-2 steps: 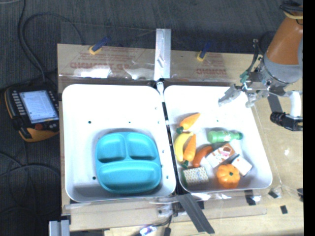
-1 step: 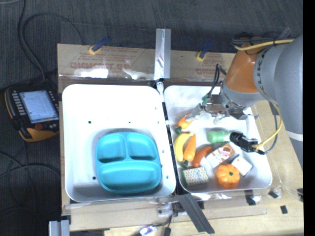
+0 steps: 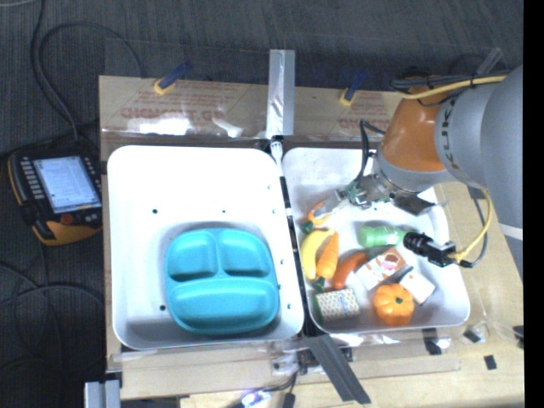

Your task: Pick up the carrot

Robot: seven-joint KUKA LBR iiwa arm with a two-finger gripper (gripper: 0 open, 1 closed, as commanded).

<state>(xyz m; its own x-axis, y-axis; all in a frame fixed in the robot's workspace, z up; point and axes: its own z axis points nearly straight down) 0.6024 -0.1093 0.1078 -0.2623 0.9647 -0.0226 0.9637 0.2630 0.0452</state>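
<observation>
Tool (image 3: 364, 191) hangs over right bin's (image 3: 459, 308) far edge, above carrot (image 3: 348, 267).

The 2 bins look like smooth, glossy white plastic; the left bin (image 3: 127, 228) carries soft highlights along its rim, and the right bin (image 3: 455, 300) shines the same way. Inside the left bin, the turquoise tray (image 3: 223, 280) with 3 compartments appears to be moulded plastic with a satin sheen. Right of that tray, the carrot (image 3: 348, 267), banana (image 3: 316, 253) and pumpkin (image 3: 393, 303) look like smooth, slightly glossy plastic toys. The arm (image 3: 476, 134) above them has a matt grey shell and a glossier orange band. Behind the bins, the board (image 3: 212, 104) looks like brown cardboard under shiny clear film. The floor (image 3: 255, 15) is rough, dark carpet.
</observation>
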